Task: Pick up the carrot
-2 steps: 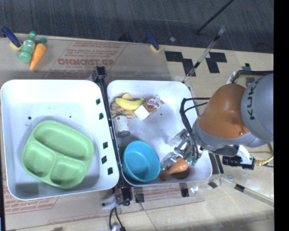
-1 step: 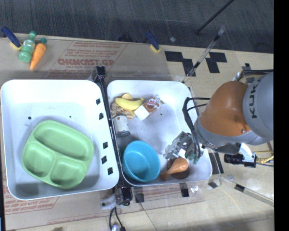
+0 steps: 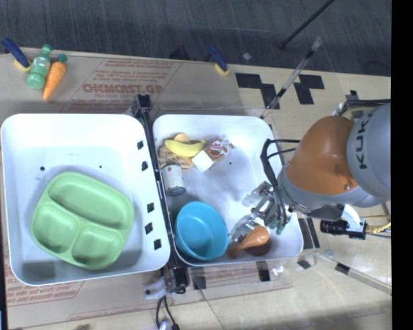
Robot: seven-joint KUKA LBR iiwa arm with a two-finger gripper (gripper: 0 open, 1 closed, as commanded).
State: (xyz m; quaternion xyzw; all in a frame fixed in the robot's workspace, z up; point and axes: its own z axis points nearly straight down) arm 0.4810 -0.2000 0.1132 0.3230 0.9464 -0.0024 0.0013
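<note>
Carrot [image 3: 54, 78] lies on the bench [image 3: 193, 81] outside both bins, at the far left corner, just beside a green bottle-shaped toy [image 3: 38, 69]; the two are touching or nearly so. It is well apart from the arm.

End effector [image 3: 251, 227] is low in the right bin [image 3: 224, 177], near that bin's front right corner, and sits at an orange-brown rounded object [image 3: 253, 238] that lies against the front wall. Cannot tell whether the fingers are spread or closed, nor whether that object is between them; the metal parts overlap it in this view.

Right bin also contains: blue bowl [image 3: 200, 230] at the front, just left of the end effector; a small can [image 3: 172, 178] along the left wall; a banana [image 3: 184, 146] at the back; a white-and-brown packet [image 3: 213, 154] just right of the banana.

Left bin [image 3: 72, 143] holds a green divided plate [image 3: 82, 218] with three compartments, lying flat toward the front
</note>
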